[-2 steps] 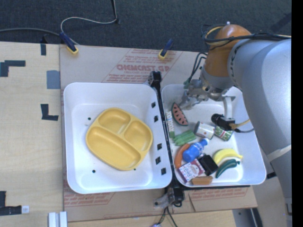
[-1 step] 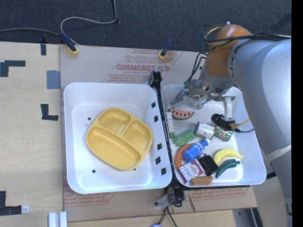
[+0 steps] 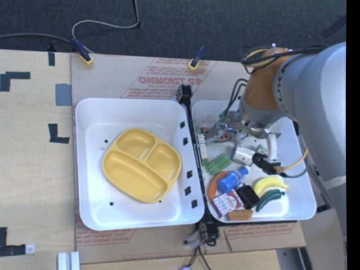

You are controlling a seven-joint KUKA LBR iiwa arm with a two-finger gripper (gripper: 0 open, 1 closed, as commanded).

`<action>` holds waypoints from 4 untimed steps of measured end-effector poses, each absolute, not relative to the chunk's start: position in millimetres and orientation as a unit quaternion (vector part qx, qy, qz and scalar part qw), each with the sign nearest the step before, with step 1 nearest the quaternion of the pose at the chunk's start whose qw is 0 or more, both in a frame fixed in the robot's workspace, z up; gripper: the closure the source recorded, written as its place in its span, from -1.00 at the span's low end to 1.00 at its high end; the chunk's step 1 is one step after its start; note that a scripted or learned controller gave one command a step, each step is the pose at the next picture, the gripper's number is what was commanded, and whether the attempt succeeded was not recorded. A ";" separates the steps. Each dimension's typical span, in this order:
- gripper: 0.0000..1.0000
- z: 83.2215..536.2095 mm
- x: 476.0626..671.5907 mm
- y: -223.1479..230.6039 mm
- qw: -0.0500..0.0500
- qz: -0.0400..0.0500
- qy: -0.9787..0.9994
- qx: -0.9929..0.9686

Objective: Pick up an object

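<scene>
Arm (image 3: 315,94) hides right bin's (image 3: 304,207) far corner.

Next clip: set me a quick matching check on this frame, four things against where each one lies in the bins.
Things:
1. yellow divided plate
2. blue bottle
3. green strip
4. yellow banana-shaped toy

Places:
A. right bin, towards its near right corner
B. left bin, about the middle
C. right bin, close to the divider, just above the blue bottle
D. right bin, lower middle, beside an orange piece

Pairs: 1-B, 2-D, 3-C, 4-A
</scene>
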State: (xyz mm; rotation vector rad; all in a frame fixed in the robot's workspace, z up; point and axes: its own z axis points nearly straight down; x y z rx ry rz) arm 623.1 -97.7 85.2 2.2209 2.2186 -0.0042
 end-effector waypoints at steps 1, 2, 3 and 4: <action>1.00 94.7 623.4 -97.0 0.001 -0.001 0.707 0.707; 1.00 244.4 597.8 -65.5 0.001 0.000 0.708 0.706; 1.00 273.7 550.6 -85.6 0.000 0.000 0.707 0.707; 1.00 282.4 485.0 -80.8 0.000 0.000 0.707 0.707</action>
